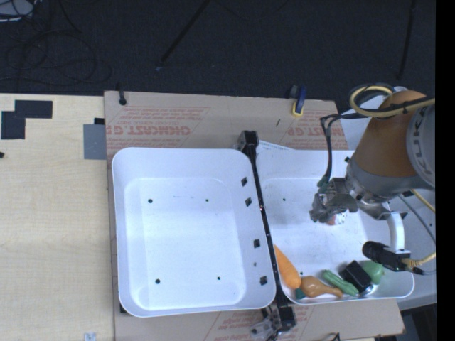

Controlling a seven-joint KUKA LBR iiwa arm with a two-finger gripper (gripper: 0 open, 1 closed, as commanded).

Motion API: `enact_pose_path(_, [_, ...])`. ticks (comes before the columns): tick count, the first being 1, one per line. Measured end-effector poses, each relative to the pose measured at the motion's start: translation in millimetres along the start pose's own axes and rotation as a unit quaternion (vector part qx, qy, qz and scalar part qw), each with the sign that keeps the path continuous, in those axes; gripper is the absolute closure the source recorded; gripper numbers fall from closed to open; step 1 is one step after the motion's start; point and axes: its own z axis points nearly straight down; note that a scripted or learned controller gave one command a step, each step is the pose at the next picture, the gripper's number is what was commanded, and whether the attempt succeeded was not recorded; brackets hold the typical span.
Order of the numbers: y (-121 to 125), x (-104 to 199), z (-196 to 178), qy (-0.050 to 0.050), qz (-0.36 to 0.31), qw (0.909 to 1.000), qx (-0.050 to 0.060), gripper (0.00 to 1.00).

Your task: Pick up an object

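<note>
My gripper [328, 212] hangs low over the middle of the right bin [298, 190], below the orange-banded wrist. Along that bin's near edge lie several small objects: an orange carrot-shaped piece [286, 266], a tan piece [313, 285], a green piece [339, 282], a black block [355, 275] and a green lump [373, 270]. The gripper is up and to the left of this cluster, apart from it. Nothing shows between its fingers from this angle.
The left bin [188, 229] sits beside the right one, joined by a black divider strip with clips [257, 212]. Cables loop off the arm at right. A black handle-like part [382, 253] juts over the right bin's near right corner. Cardboard lies under both bins.
</note>
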Motion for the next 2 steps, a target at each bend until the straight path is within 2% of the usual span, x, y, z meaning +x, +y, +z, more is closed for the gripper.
enact_pose_path(1, [6.7,39.1,-15.0,0.0,-0.01,0.9999,-0.005,1.0])
enact_pose_path(2, [6.3,36.5,-23.9,-0.001,-0.009,1.0,-0.004,1.0])
